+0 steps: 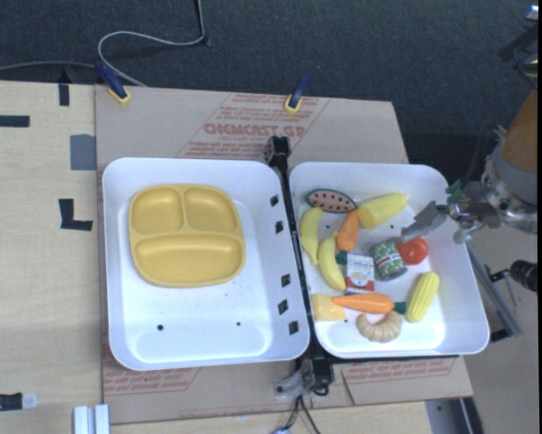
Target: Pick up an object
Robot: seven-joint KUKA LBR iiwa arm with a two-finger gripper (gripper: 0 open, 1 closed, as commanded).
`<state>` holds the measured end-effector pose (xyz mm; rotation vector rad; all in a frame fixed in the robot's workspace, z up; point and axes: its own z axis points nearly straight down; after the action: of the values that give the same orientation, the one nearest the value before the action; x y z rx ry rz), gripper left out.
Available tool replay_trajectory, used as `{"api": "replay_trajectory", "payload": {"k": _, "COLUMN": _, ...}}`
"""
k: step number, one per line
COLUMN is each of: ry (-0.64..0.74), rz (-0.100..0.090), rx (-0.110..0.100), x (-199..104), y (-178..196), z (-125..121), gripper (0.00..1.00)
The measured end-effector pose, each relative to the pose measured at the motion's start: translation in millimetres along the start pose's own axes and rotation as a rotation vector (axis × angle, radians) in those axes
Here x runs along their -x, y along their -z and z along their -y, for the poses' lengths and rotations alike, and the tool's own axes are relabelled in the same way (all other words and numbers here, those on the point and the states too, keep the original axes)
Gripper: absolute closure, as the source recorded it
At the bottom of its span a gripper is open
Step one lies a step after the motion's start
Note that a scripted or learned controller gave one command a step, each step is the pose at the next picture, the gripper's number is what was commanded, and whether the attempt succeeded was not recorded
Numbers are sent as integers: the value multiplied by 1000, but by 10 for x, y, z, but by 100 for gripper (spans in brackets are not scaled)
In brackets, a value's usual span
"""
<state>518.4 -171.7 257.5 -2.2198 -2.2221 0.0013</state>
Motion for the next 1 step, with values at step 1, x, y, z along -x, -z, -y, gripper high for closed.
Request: {"api": "replay_trajectory", "payload": {"k": 1, "ry": -1, "rz": -1, "rx": -2, "x": 240, "y": -1273, "z": -172, "gripper": 0}}
